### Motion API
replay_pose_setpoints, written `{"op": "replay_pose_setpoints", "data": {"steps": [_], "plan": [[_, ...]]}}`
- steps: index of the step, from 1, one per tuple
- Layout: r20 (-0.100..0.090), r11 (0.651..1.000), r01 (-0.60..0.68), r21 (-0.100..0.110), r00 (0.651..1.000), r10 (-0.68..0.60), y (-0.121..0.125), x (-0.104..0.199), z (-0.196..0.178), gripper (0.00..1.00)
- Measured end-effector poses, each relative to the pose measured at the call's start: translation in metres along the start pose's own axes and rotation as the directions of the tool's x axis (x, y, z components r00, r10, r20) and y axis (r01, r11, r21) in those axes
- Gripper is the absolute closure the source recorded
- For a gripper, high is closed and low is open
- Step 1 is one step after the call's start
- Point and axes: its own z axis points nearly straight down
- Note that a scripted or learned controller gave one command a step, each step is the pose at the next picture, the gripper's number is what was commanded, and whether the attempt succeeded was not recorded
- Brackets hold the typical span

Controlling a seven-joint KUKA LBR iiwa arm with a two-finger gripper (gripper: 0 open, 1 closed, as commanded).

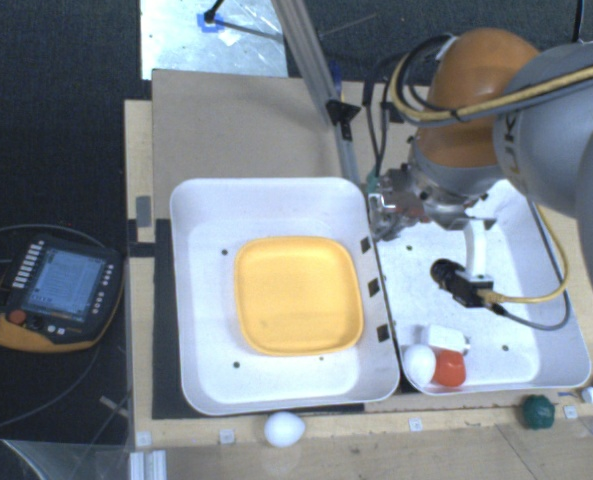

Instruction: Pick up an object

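Dark carpet all round, tan bench (226,108) in the middle, and I'm looking down on both bins. Left bin (201,268) carries one thing, a square yellow plate (299,295), lying flat in its centre. Right of the plate, across the shared wall, the right bin (536,308) has a small huddle off the plate's lower right corner: a white ball (417,360), an orange-red piece (449,368) touching it, and a white block (446,338) just behind them. Gripper (384,218) hangs off the plate's upper right corner, just over the wall, well apart from that huddle. How wide the pincer is I cannot tell from up here, and I can make out nothing held. So by my read nothing is picked yet: approach, grasp and lift are all left. Below the plate, outside the bins, a white egg (284,429) lies at the bench edge, with a green ball (537,411) further right.
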Motion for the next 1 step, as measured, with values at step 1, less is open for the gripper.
{"op": "replay_pose_setpoints", "data": {"steps": [1], "plan": [[0.000, 1.000, 0.001, -0.001, 1.000, -0.001, -0.0209, 0.0458, 0.0111, 1.00]]}}
